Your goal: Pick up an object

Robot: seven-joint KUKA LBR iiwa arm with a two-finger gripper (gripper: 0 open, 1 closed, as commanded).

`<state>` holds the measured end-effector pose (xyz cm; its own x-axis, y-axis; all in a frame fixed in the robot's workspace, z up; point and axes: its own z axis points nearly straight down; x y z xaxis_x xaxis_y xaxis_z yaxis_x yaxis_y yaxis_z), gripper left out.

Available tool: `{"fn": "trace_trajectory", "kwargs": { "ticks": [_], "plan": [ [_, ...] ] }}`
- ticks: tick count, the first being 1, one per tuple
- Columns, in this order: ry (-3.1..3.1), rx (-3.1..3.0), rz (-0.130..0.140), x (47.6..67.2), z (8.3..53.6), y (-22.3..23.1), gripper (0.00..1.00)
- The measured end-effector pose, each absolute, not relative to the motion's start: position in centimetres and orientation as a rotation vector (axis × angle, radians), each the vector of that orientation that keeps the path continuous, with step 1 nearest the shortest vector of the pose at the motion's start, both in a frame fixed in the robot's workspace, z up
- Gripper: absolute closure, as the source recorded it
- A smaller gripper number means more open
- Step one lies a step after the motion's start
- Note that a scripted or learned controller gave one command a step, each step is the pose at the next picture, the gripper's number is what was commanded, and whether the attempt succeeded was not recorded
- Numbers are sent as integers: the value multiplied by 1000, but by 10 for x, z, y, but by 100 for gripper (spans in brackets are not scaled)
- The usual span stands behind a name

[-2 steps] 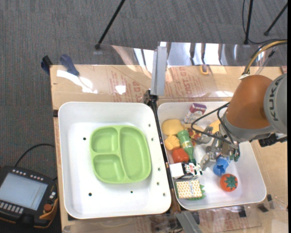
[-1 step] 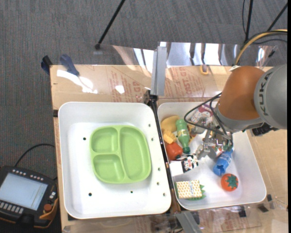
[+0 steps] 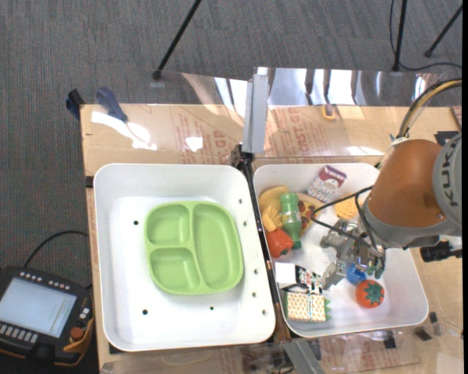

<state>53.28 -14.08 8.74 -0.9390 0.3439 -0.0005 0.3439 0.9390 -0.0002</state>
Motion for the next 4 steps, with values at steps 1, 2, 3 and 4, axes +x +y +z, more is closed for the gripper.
{"fn": "trace_trajectory", "kwargs": {
  "ticks": [1, 2, 3, 4],
  "plan": [
    [3023, 840, -16, 579, 89, -88, 0],
    [2983, 979, -1, 622, 88, -182, 0],
    [2994, 959, 2, 570, 87, -134, 0],
    [2966, 1035, -4, 628, 88, -92, 0]
  ]
}}
